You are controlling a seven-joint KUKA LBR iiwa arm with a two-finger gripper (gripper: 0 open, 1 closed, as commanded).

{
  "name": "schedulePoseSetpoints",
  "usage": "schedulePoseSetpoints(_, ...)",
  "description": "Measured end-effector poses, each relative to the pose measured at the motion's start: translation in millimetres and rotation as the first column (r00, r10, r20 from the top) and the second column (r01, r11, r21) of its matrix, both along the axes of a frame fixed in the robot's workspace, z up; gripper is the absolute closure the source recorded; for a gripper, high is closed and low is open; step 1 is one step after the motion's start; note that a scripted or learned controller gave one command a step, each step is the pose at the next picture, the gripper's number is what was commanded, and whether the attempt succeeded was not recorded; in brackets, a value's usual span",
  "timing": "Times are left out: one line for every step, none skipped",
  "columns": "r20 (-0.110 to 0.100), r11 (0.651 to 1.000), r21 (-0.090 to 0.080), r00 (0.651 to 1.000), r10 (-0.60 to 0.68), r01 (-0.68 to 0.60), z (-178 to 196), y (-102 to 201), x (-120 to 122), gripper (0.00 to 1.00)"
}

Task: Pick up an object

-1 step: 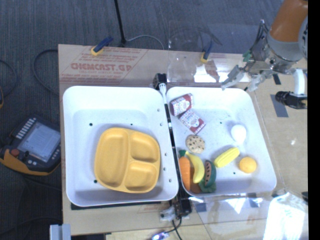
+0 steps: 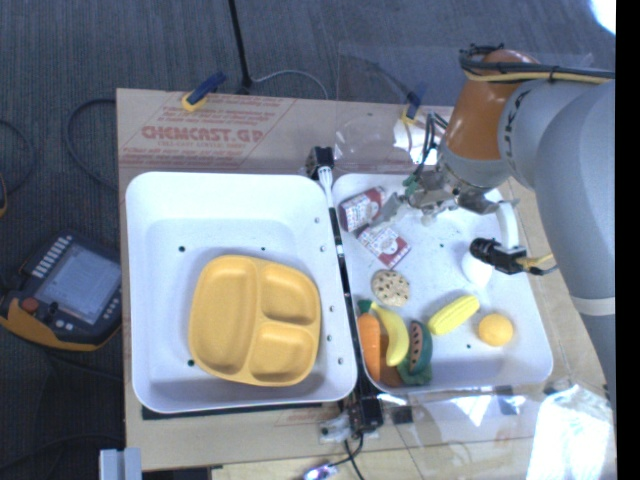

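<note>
Hovering low over the far end of the right bin (image 2: 520,363), the end effector (image 2: 432,196) carries nothing visible; its opening cannot be told. Approach is underway. Next it must settle over the red packet (image 2: 359,208) nearby.

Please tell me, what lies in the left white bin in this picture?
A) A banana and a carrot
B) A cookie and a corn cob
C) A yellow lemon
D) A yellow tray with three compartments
D: the yellow tray with three compartments lies in the left bin, while the small food items lie in the right bin.
</note>
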State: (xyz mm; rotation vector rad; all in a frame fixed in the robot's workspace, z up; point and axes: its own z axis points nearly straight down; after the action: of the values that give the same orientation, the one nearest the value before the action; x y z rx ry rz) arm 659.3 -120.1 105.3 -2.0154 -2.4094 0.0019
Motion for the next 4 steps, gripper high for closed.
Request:
schedulePoseSetpoints(0.026, 0.999, -0.007, 0.998, 0.052, -0.052, -13, 15, -14, 0.0)
schedulePoseSetpoints(0.027, 0.993, 0.001, 0.992, -0.121, 0.121, -13, 18, -54, 0.0)
schedulePoseSetpoints(0.028, 0.924, 0.008, 0.923, -0.383, 0.383, -13, 24, -70, 0.0)
schedulePoseSetpoints(0.009, 0.509, 0.017, 0.509, -0.861, 0.861, -14, 27, -70, 0.0)
